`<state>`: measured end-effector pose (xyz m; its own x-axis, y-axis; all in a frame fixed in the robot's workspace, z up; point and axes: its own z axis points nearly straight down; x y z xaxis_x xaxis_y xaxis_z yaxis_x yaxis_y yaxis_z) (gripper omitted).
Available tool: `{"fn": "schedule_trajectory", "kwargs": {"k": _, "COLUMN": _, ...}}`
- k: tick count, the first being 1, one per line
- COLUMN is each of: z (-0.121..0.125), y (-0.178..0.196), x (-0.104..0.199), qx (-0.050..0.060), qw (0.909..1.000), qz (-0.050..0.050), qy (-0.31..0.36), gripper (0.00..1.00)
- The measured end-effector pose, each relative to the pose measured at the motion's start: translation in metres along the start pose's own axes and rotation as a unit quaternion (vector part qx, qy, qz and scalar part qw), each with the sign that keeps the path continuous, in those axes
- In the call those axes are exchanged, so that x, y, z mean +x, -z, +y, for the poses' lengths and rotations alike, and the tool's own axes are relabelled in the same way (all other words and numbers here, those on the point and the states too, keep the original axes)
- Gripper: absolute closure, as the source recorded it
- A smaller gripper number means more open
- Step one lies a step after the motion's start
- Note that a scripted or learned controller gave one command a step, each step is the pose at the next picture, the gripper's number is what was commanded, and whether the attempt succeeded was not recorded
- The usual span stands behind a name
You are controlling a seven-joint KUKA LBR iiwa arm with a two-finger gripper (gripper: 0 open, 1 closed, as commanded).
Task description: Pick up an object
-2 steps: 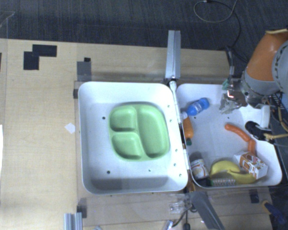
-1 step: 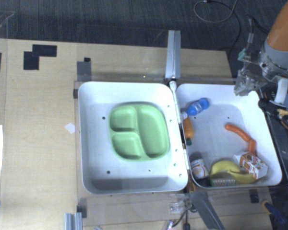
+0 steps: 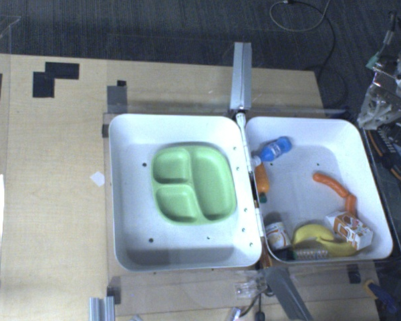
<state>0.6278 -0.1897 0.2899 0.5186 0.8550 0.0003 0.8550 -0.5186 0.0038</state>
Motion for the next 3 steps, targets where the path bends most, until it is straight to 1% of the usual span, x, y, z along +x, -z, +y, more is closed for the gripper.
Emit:
{"fn": "schedule_trajectory", "kwargs": {"k": 1, "z": -0.009, "y": -0.033, "x": 0.031, "qx": 0.001, "qw": 0.9996, "qz": 0.0, "qy": -0.03, "gripper": 1.0}}
{"fn": "schedule_trajectory", "kwargs": {"k": 2, "z": -0.056, "y": -0.018, "x": 0.006, "qx": 0.002, "qw": 0.9886, "qz": 0.0, "qy": -0.15, "gripper": 1.0}}
{"fn": "schedule_trajectory", "kwargs": {"k": 3, "z": -0.082, "y": -0.045, "x": -0.035, "qx": 0.002, "qw": 0.9641, "qz": -0.001, "qy": -0.266, "gripper": 1.0}}
